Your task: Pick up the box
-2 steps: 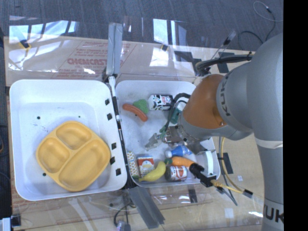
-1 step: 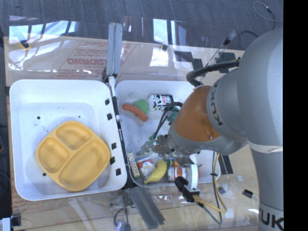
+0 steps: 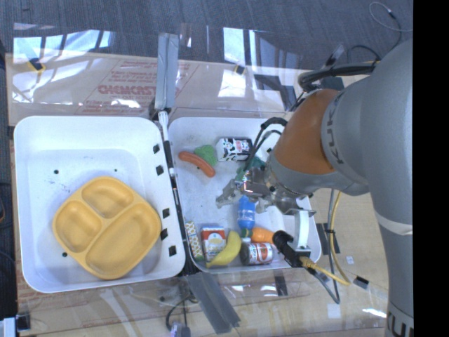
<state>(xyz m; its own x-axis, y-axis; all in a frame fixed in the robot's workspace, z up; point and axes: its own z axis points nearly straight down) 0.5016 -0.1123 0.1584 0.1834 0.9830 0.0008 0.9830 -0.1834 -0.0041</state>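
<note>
Nearest the lens, along the near wall of the right bin (image 3: 184, 128), a row of small goods: the box (image 3: 212, 241), white with a red label, standing at about 7 o'clock in that bin; a banana (image 3: 229, 250) leaning against its right side; a can (image 3: 259, 253) lying on its side at 5 o'clock; an orange piece (image 3: 262, 235) just above the can. The row sits tight against the wall, and this crowding will likely make the box awkward to reach, with a flank taken up by the banana. Centre of the bin: a blue bottle (image 3: 245, 215), upright or slightly tilted, just below the gripper (image 3: 236, 190). The gripper hangs near the bin's middle, reached in from 3 o'clock, its metal fingers spread apart and grasping nothing; it is well short of the box, which lies toward 7 o'clock from it. At 12 o'clock in the bin: a black-and-white carton (image 3: 233, 148) lying flat, a green item (image 3: 205, 152) and a red sausage (image 3: 197, 163) touching it. Left bin (image 3: 28, 139): a yellow divided plate (image 3: 105, 225) resting flat toward 6 o'clock, apart from the task. Judgement: the pick is not yet begun; the box is untouched.
</note>
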